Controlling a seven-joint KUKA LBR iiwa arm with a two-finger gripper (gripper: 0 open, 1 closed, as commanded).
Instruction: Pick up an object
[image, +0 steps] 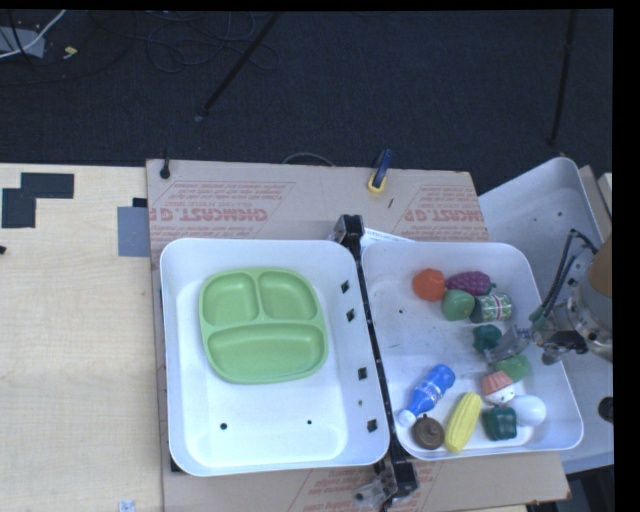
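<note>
The right bin (400, 300) holds several toy foods. An orange ball (429, 284), purple grapes (468, 282), a green round piece (458, 304) and a small green-and-white can (492, 307) lie near its back. A blue bottle (428, 390), yellow corn (462, 421), a brown round piece (429, 432), a dark green piece (500, 423), a white egg (527, 408) and a pink piece (496, 384) lie near the front. My gripper (512, 347) reaches in low from the right, beside a dark teal piece (487, 338) and just above a small light green piece (514, 368).
A green divided plate (264, 325) sits in the left bin (190, 400). A black divider (362, 330) joins the two bins. My arm and its cables (565, 290) hang over the right bin's right rim. A blue-and-yellow clamp (379, 172) sits on the cardboard behind.
</note>
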